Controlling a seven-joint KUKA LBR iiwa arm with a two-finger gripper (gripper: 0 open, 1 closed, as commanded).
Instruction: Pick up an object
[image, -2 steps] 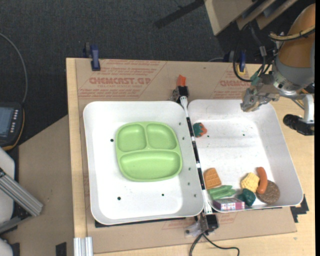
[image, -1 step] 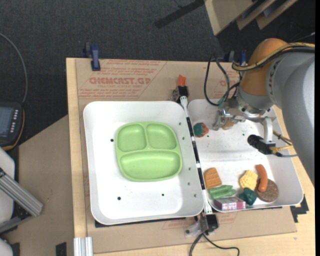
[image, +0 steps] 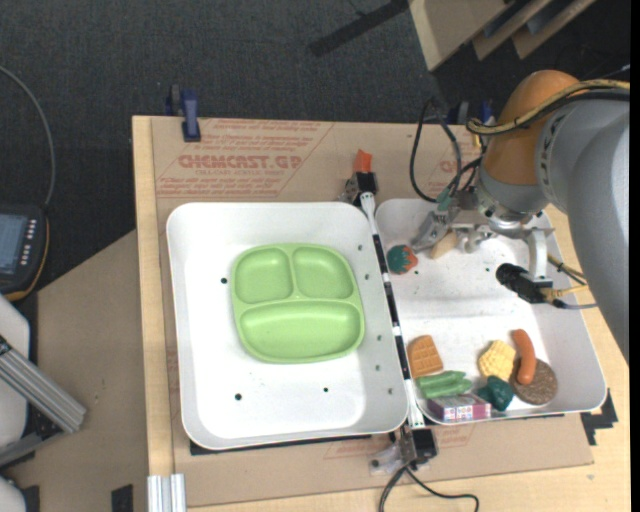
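**A:** Where is the arm's end effector (image: 437, 238) right now?

**B:** Low over the far left corner of the right shallow white bin (image: 590, 350), reaching in from the right. Its metal fingers (image: 428, 235) point toward a small teal and reddish round toy (image: 402, 259) that lies just beside them, against the bin's left wall.

**A:** Is it grasping that toy?

**B:** No. Nothing sits between the fingers; whether they are spread or clenched, I cannot tell at this angle.

**A:** What else is in that bin?

**B:** Along the near edge: an orange waffle-like slab (image: 425, 354), a green pea pod (image: 443, 382), a small purple and white box (image: 460, 407), a yellow cracker (image: 496, 359), an orange-red sausage shape (image: 524, 357), a brown round cookie (image: 540, 384) and a dark teal piece (image: 499, 394). They crowd close, several touching.

**A:** And the left bin?

**B:** The left white bin (image: 200, 330) holds a light green three-compartment plastic plate (image: 297, 302), lying flat near its middle. Both bins rest on the brown cardboard-covered table (image: 150, 200).
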